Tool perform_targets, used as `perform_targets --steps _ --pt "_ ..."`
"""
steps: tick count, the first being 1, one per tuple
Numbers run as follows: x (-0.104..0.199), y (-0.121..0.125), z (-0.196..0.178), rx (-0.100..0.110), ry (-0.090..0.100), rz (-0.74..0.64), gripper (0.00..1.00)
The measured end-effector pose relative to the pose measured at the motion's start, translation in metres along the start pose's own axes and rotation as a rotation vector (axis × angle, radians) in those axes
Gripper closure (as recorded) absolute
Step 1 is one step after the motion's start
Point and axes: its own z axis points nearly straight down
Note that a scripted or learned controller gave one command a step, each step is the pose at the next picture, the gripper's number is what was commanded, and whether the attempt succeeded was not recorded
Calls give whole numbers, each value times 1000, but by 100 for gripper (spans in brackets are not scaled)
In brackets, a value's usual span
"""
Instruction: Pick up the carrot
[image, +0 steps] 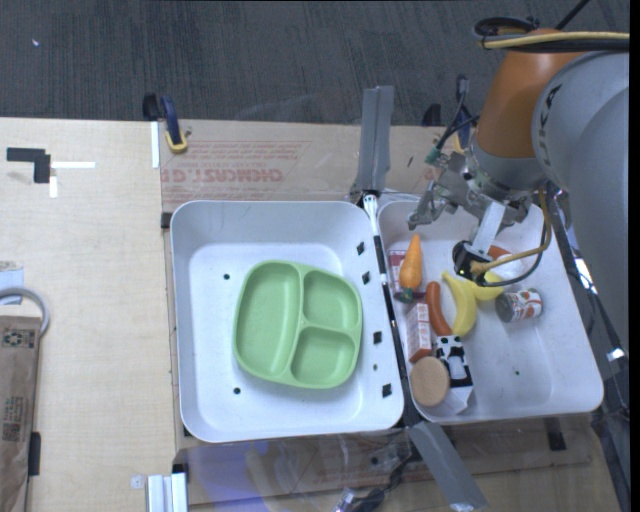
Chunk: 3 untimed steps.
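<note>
"CHEMCAST" lettering (236, 174), upside-down, on cardboard

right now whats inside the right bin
Along the right bin's left wall: a carrot, a sausage, a round tan piece. Beside them a banana and a small can. The arm covers the bin's far corner.

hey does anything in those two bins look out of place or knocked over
The small can in the right bin lies tipped on its side beside the banana. Otherwise nothing stands out; the green plate sits flat in the left bin.
</note>
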Motion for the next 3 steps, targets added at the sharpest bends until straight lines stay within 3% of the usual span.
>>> perform_targets --steps 1,2,3 --pt "-52 29 107 -4 3 27 0" --pt "-52 17 105 -12 -1 -149 0" --pt "-65 -7 107 -5 4 -358 0"
